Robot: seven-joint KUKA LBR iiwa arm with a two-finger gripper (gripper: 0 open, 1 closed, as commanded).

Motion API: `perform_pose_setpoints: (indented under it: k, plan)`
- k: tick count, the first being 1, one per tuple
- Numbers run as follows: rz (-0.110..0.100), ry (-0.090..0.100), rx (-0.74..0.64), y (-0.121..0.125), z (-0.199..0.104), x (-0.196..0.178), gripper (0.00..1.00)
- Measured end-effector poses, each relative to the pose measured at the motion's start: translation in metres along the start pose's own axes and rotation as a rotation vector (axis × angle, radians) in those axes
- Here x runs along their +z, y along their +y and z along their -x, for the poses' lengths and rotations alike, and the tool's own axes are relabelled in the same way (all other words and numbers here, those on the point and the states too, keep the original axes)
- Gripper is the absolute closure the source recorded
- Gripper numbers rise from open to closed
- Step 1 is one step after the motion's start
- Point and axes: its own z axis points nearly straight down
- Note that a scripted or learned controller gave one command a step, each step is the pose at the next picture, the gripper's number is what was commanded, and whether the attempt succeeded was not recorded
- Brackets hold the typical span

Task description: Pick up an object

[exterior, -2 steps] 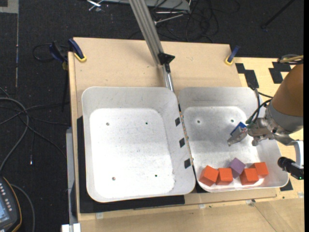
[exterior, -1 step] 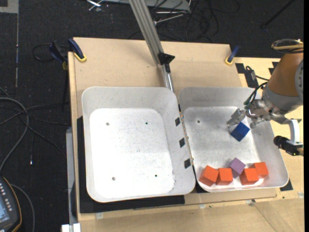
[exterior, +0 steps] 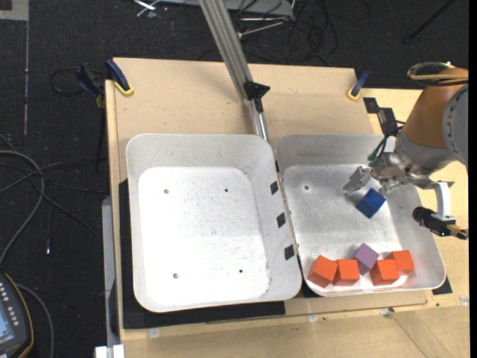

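Over the right bin (exterior: pixel 313 155), at its far right part, the jaws (exterior: pixel 367 185) of the grey arm (exterior: pixel 436 129) hang just above a blue block (exterior: pixel 370 203); the block sits tilted, one corner pointing toward the near side, and seems to hang from the jaws, though whether they actually grip it, or stand open or closed, I cannot tell from this angle. Along the near rim of the same bin lies a row of blocks close together: an orange block (exterior: pixel 323 270) at the left end, a second orange block (exterior: pixel 347 271) touching it, a purple block (exterior: pixel 367 256) set slightly farther back, then a third orange block (exterior: pixel 384 271) and a fourth orange block (exterior: pixel 403 261) at the right end. To the left, the left bin (exterior: pixel 149 155) lies side by side with the right one, their rims meeting along the middle, where small dark tabs (exterior: pixel 282 219) sit on the seam. Both bins rest on the tan desk (exterior: pixel 186 95), which has a yellow and blue clamp (exterior: pixel 118 78) at its far left corner and another clamp (exterior: pixel 358 86) at its far right corner. A slanted metal pole (exterior: pixel 227 39) runs from the far side down to the far end of the seam between the bins. Black cables (exterior: pixel 30 177) trail over the dark floor on the left. No brand, label or writing can be read on anything.
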Motion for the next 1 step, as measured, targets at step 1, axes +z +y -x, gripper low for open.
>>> perform_pose_setpoints:
  k: [1]
  plan:
    - [0.004,0.0,-0.004,0.0481,-0.0466,-0.0022,0.0]
